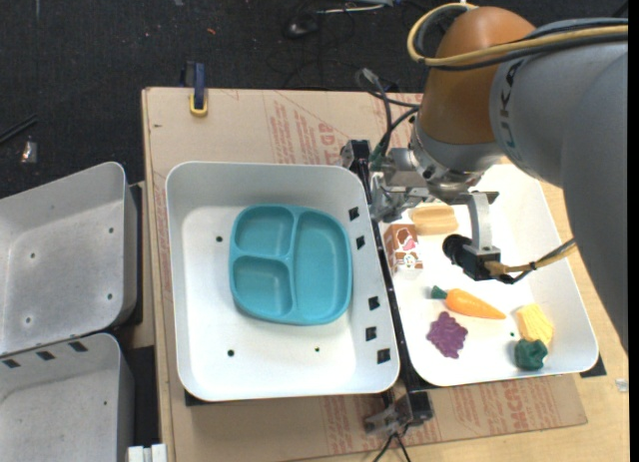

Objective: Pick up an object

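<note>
In the right bin (544, 226), near its upper left corner, you find the hand (397, 183) under the grey wrist, and you cannot tell if it is released or clenched. Just below it in the view lies a small brown-and-white carton (402, 247), close to the bin's left wall, with a pale tan block (434, 219) just beside it. Farther from the hand lie an orange carrot (474, 303), purple grapes (447, 334), a yellow corn piece (534, 322) and a green lump (530, 353). The left bin (200, 250) holds a teal divided plate (292, 262).
</note>
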Tool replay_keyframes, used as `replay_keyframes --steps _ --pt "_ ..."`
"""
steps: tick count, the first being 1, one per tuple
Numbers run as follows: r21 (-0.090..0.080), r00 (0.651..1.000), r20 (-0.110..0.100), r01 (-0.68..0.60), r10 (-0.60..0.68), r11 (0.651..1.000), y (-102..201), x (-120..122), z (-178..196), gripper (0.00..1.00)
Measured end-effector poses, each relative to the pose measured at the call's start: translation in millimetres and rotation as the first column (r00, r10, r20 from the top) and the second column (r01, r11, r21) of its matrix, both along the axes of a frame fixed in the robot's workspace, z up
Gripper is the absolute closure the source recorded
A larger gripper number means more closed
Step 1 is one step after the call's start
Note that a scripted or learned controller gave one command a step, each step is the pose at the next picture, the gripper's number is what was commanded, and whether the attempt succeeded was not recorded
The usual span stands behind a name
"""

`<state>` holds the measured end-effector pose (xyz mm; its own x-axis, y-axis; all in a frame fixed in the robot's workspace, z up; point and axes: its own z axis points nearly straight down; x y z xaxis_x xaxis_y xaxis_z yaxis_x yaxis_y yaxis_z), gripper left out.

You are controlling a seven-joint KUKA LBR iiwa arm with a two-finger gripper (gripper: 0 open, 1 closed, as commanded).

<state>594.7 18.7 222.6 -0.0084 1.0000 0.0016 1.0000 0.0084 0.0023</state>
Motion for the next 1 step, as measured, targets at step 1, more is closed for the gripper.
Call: replay_keyframes --steps 1 --pt "0.001 1.0 0.0 -0.001 0.001 1.0 64.8 2.7 2.2 1.0"
